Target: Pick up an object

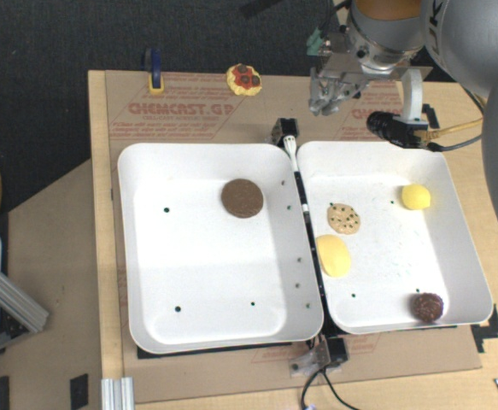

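Cookie [343, 219] well below pincer [329, 102]

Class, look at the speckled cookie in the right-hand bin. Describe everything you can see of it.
The speckled cookie is a flat, round, pale tan disc dotted with dark chips. It lies flat on the floor of the right bin, near its left wall, just above the yellow oval piece and apart from it. Nothing grips it.

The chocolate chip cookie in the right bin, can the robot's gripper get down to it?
Probably yes. The gripper hangs above the bench beyond the right white bin, and the pale round chocolate chip cookie lies flat, uncovered, apart from the yellow oval piece beside it.
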Robot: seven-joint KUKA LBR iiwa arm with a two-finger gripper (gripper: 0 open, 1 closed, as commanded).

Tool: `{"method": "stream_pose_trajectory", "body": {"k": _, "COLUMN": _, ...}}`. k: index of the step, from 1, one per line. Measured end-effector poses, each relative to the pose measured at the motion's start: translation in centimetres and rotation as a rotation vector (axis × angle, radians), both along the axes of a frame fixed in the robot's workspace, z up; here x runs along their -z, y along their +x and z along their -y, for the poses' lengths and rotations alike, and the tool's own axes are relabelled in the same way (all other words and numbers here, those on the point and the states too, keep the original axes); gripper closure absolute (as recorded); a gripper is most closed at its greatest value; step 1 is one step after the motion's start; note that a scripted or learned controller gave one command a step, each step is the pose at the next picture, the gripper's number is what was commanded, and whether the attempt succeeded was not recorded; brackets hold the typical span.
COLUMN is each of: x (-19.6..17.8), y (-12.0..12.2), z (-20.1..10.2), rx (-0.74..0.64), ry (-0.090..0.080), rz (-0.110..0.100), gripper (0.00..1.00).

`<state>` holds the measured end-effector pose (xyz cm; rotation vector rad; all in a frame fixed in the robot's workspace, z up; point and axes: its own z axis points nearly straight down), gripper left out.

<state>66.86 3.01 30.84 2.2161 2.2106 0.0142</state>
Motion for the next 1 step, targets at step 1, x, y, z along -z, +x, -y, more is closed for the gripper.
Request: {"method": "stream_pose_trajectory", "body": {"k": 1, "x": -3.85, "y": -0.12, "z": 1.18, "rx": -0.001, "ry": 0.001, "rz": -0.008, "gripper": 1.0}}
